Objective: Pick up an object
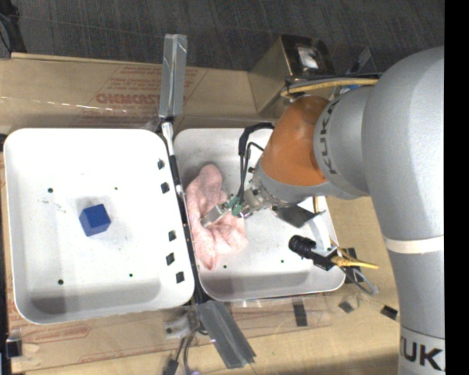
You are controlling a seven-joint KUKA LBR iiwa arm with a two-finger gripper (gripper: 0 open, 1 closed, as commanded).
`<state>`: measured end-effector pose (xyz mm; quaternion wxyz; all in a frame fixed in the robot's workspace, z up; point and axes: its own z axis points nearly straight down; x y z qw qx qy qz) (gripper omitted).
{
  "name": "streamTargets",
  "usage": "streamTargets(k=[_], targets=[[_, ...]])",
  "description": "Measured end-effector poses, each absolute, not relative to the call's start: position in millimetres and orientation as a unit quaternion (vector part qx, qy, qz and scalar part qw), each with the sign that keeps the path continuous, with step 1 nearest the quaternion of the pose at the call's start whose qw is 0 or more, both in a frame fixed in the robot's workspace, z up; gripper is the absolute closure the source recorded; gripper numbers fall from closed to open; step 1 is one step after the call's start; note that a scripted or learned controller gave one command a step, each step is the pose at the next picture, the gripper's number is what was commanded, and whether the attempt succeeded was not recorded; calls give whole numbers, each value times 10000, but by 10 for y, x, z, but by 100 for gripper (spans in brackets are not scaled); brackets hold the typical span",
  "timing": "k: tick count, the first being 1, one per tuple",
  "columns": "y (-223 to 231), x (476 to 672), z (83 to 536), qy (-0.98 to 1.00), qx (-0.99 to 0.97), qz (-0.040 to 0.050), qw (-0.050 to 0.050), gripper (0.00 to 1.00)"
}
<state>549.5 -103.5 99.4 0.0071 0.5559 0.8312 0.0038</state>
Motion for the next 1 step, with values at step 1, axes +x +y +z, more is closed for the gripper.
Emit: streamTargets(k=[1], targets=[[-1028, 5493, 1086, 8327, 5536, 32, 57, 100]])
